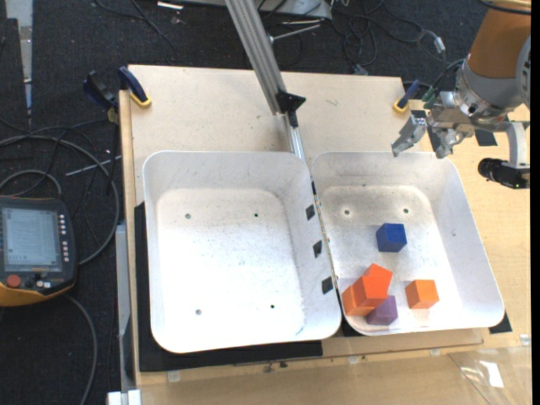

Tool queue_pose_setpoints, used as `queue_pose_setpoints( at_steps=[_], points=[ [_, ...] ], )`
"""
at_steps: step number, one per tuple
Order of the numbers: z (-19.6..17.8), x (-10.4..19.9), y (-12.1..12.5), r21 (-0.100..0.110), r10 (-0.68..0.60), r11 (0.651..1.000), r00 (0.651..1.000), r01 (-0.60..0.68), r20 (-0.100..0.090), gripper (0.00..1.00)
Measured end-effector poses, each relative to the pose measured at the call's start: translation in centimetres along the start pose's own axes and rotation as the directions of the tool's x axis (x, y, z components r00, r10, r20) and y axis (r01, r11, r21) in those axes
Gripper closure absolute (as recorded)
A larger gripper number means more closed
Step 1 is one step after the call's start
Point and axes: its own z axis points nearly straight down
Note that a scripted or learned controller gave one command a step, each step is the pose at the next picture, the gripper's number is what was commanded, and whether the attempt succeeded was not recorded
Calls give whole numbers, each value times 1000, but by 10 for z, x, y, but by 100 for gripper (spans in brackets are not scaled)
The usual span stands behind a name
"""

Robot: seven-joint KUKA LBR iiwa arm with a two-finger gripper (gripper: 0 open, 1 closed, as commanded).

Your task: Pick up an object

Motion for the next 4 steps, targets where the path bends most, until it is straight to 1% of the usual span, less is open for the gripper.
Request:
queue_pose_setpoints(
  at_steps=[1,2,3,4],
  points=[
    [143,-3,-59,5,5,1000,1000,-5,-2,0],
    [139,-24,-66,0,5,1000,1000,-5,-1,0],
    [129,-18,-92,0,4,1000,1000,-4,-1,0],
    [139,34,-136,1,-1,1000,1000,1,-3,0]
  ],
)
